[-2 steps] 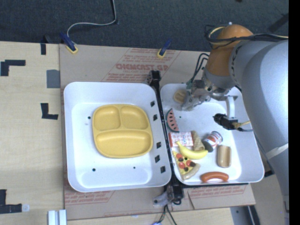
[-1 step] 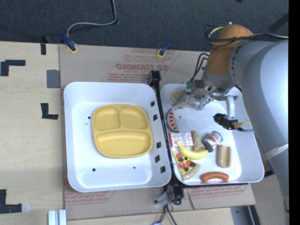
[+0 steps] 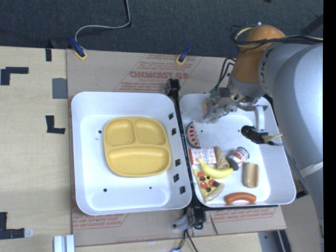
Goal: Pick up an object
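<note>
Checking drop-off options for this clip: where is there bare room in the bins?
Left bin: bare floor rings the yellow divided plate, widest along the near edge. Right bin: open floor between the hand and the watermelon slice. Crowded near the banana, pizza slice and sausage.

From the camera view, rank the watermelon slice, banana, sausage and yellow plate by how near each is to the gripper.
1. Watermelon slice, at the right bin's left wall, nearest the gripper.
2. Banana, mid-bin.
3. Yellow plate, left bin, too close to call against the sausage, front edge.
</note>
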Motion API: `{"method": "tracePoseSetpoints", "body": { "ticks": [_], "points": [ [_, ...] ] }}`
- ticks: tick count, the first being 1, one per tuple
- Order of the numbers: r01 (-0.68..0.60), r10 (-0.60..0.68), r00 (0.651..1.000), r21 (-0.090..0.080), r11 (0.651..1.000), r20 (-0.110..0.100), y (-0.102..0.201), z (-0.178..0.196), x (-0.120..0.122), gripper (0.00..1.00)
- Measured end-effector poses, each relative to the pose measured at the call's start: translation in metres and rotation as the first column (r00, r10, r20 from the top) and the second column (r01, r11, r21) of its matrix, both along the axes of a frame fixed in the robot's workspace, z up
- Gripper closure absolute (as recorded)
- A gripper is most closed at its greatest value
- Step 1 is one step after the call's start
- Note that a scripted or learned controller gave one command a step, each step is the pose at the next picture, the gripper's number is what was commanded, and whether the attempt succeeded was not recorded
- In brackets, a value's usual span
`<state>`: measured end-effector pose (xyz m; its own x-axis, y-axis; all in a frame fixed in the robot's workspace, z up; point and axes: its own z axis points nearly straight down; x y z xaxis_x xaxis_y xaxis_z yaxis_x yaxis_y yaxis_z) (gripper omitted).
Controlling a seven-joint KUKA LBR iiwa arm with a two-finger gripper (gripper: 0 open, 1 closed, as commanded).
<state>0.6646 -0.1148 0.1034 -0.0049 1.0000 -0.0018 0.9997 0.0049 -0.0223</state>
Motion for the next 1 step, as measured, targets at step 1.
{"method": "tracePoseSetpoints", "body": {
  "ticks": [1],
  "points": [
    [0.0,0.0,1.0,0.0,1.0,0.0,0.0,-0.0001,0.0,0.0]
  ]
}}
